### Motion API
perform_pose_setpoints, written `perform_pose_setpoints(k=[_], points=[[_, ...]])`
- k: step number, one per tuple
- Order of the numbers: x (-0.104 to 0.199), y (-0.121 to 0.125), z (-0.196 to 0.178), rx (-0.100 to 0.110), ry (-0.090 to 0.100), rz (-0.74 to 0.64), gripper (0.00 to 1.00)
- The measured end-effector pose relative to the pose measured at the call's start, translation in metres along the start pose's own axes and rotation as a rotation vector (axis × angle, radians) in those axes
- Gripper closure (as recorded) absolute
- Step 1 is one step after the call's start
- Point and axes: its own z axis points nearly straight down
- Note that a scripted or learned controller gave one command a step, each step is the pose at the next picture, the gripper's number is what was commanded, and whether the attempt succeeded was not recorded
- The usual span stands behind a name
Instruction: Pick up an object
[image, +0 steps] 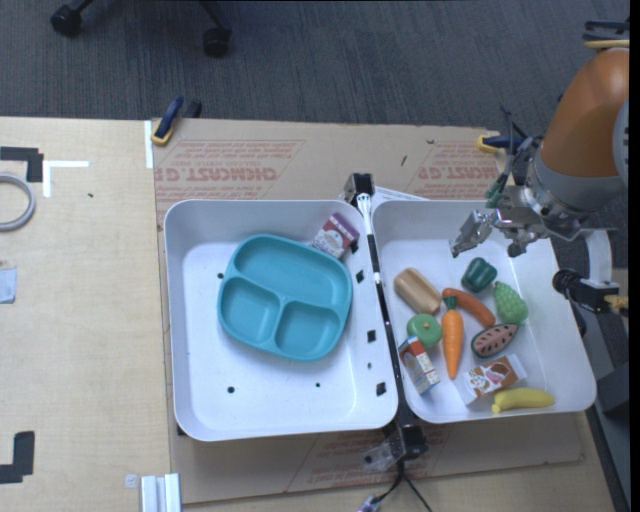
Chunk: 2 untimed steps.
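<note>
Hovering at two o'clock over the right white plastic bin (570, 330), the end effector (478, 232), fingers spread and bare, has grasped nothing; the dark green toy pepper (479, 273) lies just beneath, unlifted.

High slanted view over both bins (180, 330); seemingly mid-distance

Even, bright overhead light gave soft shadows inside the white bins (190, 330), mild glare on their rims, and slightly soft focus throughout.
</note>
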Motion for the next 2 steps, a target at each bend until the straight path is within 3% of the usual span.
perform_pose_setpoints(k=[1,2], points=[[-0.0202,-0.0304,0.1222,0.002,0.001,0.349,0.00],[-0.0207,-0.0303,0.1127,0.002,0.002,0.351,1.00]])
